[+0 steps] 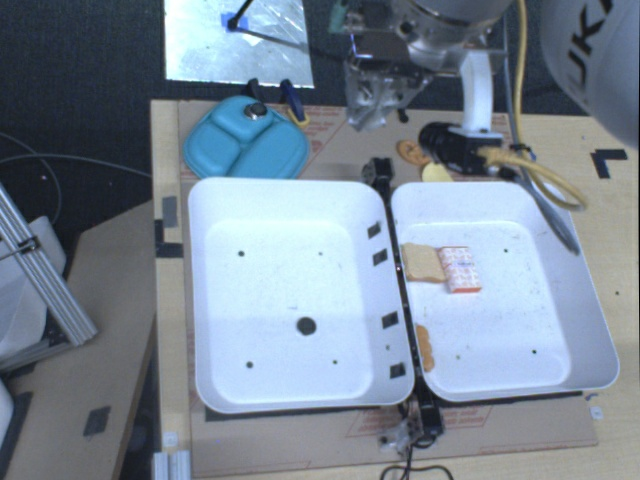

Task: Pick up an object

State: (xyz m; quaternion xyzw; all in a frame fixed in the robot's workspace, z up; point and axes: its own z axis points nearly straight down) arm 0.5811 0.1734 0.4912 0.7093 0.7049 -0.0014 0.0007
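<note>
A tan, toast-like slab [422, 263] lies in the right bin [560, 298] near its left wall. A small white packet with a red pattern [460, 269] touches the slab's right side. An orange-brown strip [424, 347] rests against the same wall, nearer the front. In the left bin [215, 268] lies a small dark disc [306, 326]. My gripper [372, 98] hangs high above the bench's far edge, behind the seam between the bins, well away from all these things. Nothing shows between its tips.
A blue compartment tray [245, 140] sits behind the left bin. A brown piece [407, 151] and a pale yellow piece [434, 173] lie on the bench behind the right bin. A metal sheet [235, 23] lies on the floor beyond.
</note>
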